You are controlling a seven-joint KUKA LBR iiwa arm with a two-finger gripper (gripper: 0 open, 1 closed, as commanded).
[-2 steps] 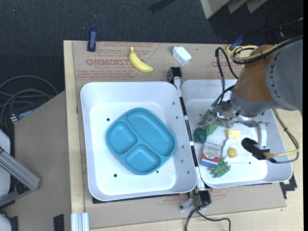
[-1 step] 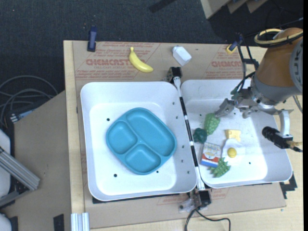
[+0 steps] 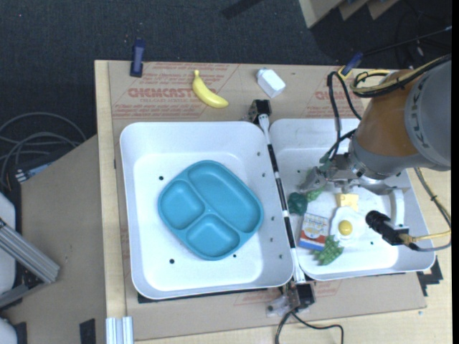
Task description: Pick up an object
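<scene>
My gripper (image 3: 325, 173) hangs low over the upper left part of the right bin (image 3: 380, 264), below the grey and orange arm. Directly under and beside it lies a small green piece (image 3: 313, 193); whether it touches it I cannot tell. A dark green item (image 3: 296, 203) rests by the bin's left wall. Lower down lie a small red, white and blue carton (image 3: 313, 228), a toy fried egg (image 3: 346, 228), a yellow cheese square (image 3: 348, 200) and a green broccoli piece (image 3: 330, 251).
The left bin (image 3: 143, 264) holds a blue divided plate (image 3: 209, 208). On the bench behind the bins lie a yellow banana (image 3: 209, 92), a white block (image 3: 271, 82) and a blue item (image 3: 138, 56). A black rail divides the two bins.
</scene>
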